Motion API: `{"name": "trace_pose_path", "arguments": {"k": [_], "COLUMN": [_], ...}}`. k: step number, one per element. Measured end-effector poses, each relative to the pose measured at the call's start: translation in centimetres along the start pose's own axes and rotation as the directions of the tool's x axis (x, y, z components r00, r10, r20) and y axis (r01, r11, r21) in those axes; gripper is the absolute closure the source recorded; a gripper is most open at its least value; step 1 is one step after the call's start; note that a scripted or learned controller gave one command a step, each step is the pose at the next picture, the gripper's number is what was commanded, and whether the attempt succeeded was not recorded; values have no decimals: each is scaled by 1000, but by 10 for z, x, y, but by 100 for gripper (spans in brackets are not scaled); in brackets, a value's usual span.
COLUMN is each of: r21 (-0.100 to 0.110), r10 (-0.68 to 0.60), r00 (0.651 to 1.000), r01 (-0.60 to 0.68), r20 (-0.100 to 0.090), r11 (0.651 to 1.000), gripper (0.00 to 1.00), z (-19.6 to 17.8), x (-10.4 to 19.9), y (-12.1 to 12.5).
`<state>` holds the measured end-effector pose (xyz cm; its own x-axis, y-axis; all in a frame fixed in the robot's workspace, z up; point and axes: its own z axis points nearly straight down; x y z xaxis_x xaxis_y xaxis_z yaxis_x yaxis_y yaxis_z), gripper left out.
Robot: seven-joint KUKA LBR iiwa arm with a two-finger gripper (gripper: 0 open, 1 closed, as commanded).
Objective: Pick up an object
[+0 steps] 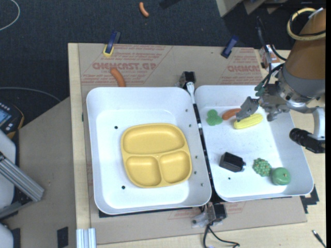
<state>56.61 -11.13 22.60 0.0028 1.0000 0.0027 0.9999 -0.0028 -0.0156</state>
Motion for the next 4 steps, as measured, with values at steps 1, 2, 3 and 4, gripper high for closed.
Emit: {"name": "trace_pose_path", "arguments": {"k": [1, 2, 3, 4], "r21": [-14, -7, -9, -10], "r10": [-3, -2, -2, -3], "r00": [1000, 1000, 1000, 1000], "r01": [3, 2, 2, 3], "r20": [2, 1, 0, 1], "r11": [1000, 1000, 1000, 1000], "gripper": [0, 0, 0, 0], "z": [-7, 57, 120, 143], "x": [0, 0, 1, 1], "y": [3, 1, -1, -1]}}
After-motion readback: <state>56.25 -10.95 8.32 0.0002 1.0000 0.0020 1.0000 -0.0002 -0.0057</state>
